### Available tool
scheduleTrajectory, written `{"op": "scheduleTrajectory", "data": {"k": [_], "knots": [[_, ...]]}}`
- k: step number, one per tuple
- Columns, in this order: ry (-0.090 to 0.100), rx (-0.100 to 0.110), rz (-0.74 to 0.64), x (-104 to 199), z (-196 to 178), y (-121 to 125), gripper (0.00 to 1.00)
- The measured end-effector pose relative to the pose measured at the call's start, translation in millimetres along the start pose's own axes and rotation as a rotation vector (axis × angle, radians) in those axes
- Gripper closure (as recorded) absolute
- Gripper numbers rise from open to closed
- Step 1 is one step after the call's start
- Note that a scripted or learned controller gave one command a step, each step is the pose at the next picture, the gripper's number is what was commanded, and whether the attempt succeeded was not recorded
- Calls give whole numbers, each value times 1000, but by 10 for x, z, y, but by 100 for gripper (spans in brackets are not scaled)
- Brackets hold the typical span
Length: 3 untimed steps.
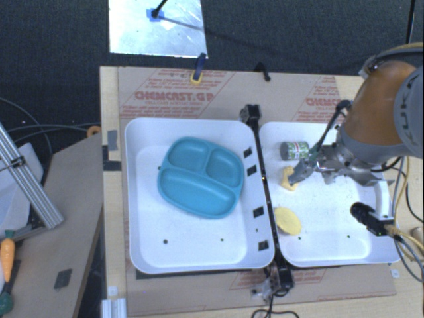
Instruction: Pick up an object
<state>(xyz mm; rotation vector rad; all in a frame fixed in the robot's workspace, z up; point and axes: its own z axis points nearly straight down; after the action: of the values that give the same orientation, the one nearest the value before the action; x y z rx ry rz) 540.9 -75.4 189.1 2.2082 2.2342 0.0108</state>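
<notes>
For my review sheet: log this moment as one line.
arm over right bin | gripper at small yellow piece | can beside | nothing lifted

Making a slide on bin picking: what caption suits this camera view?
KUKA arm's gripper reaches toward a small yellow piece in the right bin, near a can; a blue divided plate fills the left bin.

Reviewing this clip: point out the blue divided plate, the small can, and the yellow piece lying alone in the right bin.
blue divided plate point(200, 176), camera view, on its central ridge.
small can point(294, 151), camera view, on its side label.
yellow piece point(288, 221), camera view, on its top face.
</notes>
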Motion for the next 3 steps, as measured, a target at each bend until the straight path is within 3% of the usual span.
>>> {"op": "scheduleTrajectory", "data": {"k": [1, 2, 3], "knots": [[-1, 5, -1, 886, 53, -5, 0], [-2, -4, 1, 1467, 50, 797, 0], [-4, -1, 6, 1405, 53, 1317, 0]]}}
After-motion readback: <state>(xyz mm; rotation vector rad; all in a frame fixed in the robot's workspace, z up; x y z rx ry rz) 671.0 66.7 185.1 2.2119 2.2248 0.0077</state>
